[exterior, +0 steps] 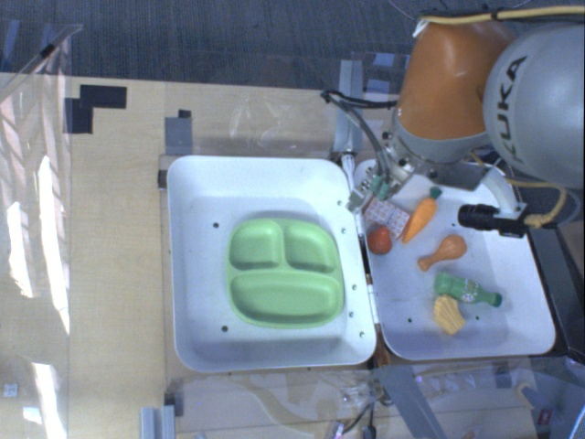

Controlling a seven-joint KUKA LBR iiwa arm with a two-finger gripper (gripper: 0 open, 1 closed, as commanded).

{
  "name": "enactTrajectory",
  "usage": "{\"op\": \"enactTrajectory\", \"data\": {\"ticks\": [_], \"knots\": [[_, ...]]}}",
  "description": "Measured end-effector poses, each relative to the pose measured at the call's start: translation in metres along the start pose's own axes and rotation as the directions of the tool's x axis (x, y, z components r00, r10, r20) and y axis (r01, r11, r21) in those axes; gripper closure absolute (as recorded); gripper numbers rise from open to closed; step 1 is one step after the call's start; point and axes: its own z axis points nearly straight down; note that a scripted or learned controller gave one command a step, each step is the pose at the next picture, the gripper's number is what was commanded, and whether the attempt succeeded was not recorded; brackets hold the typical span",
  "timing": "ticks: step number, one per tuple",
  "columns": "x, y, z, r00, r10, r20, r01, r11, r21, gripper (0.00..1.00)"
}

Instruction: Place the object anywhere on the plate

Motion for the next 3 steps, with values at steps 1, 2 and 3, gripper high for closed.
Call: {"op": "enactTrajectory", "data": {"ticks": [1,2,3], "knots": [[0.057,0.025,-0.014,0.983,-0.184,0.0,0.184,0.983,-0.001,1.0],[0.054,-0.051,-0.156,0.868,-0.496,0.013,0.496,0.868,-0.005,1.0],[0.026,-0.106,0.003,0.828,-0.56,-0.001,0.56,0.828,0.001,1.0]]}}
